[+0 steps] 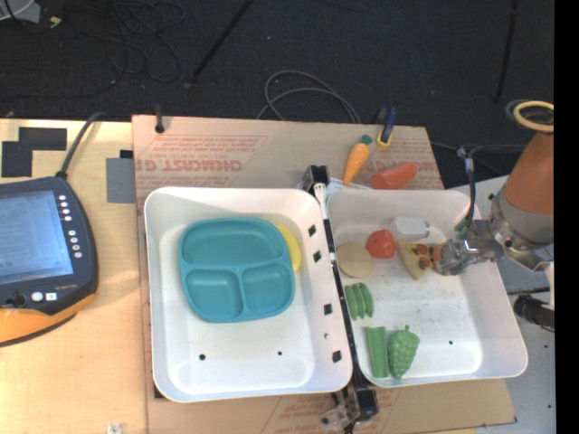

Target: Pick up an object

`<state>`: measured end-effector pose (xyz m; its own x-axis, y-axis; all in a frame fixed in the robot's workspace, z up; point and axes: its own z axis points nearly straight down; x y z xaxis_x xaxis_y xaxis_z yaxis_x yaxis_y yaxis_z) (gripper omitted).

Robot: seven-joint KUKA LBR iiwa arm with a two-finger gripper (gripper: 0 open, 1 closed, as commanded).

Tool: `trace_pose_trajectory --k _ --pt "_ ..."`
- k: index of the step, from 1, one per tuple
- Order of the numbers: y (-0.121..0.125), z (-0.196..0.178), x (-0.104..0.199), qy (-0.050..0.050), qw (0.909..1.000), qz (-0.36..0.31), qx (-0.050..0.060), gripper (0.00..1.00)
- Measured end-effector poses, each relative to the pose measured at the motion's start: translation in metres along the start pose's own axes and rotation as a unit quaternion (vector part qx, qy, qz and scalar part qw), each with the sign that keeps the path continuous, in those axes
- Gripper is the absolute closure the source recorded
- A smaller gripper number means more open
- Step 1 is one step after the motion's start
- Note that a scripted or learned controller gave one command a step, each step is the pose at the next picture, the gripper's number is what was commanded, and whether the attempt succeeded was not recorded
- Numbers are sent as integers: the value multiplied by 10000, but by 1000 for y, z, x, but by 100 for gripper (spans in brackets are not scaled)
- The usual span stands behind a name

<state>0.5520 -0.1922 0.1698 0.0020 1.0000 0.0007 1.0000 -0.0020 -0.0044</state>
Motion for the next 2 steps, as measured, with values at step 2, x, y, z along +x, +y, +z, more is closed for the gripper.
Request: trace_pose_trajectory --k 2 --pt "-53 -22 -20 5 10000 -10 -6 100"
